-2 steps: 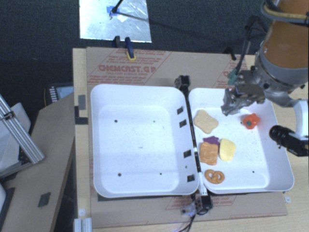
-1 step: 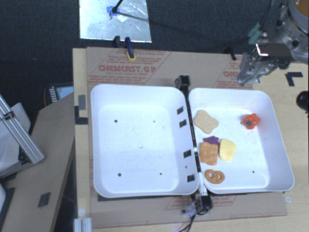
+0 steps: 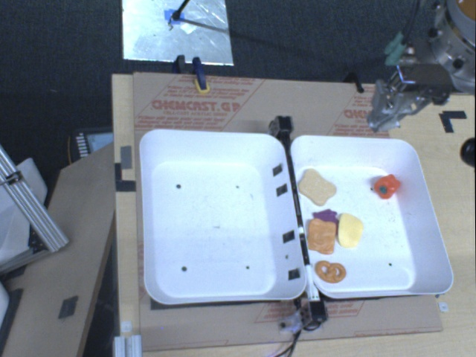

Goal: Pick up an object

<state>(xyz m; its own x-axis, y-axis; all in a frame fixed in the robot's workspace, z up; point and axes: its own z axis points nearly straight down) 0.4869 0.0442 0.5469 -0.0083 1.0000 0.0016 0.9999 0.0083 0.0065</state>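
Observation:
The right bin (image 3: 416,169) holds several small toy foods: a tan bread slice (image 3: 317,187), an orange-red tomato-like piece (image 3: 385,187), a purple piece (image 3: 326,216), an orange-brown block (image 3: 321,236), a pale yellow piece (image 3: 350,230) and a pretzel (image 3: 330,272). My gripper (image 3: 384,114) hangs above the bin's far right rim, up and to the right of the bread, well apart from all the pieces. Nothing shows between its fingers.
The left bin (image 3: 156,155) lies beside the right one, with a black hinge strip (image 3: 291,199) between them. Both rest on a cardboard sheet (image 3: 223,103). A metal plate (image 3: 176,19) lies at the back, and an aluminium rail (image 3: 26,203) stands at the far left.

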